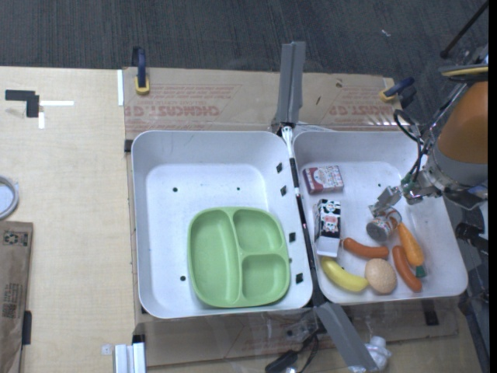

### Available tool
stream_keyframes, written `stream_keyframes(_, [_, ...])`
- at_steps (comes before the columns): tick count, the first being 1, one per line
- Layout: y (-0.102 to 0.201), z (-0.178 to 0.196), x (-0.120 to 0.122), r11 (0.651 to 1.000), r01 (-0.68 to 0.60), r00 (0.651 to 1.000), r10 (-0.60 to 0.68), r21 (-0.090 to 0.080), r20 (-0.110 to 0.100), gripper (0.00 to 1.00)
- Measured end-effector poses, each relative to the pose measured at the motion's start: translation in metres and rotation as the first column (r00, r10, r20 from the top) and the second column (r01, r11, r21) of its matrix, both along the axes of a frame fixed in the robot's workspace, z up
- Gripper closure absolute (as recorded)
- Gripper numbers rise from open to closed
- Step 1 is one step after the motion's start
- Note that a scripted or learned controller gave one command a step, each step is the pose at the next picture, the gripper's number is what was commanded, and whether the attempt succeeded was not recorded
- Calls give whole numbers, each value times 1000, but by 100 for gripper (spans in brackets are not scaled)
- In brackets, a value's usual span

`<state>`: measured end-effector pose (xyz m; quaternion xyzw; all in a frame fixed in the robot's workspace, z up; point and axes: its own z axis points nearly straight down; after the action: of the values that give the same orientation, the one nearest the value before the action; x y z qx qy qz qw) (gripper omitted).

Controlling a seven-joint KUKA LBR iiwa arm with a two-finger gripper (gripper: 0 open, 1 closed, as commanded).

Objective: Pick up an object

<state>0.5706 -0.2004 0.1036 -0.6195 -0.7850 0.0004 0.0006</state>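
Several toy foods crowd the right bin (435, 282), so the gripper (386, 203) hangs just above a small grey can (379, 228) lying beside a carrot (410, 244), whether clasping it I cannot tell.

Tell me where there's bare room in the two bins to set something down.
Left bin: bare floor behind and left of the green divided plate. Right bin: a bare strip along the back wall, behind the red box. Its front half is crowded: milk carton, sausage, banana, egg, carrots, with the gripper above.
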Motion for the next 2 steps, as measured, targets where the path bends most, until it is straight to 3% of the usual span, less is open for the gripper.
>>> stream_keyframes(1, [40, -15, -40, 996, 86, 996, -86, 1, -3, 0])
stream_keyframes(2, [38, -7, -39, 996, 90, 996, -90, 1, -3, 100])
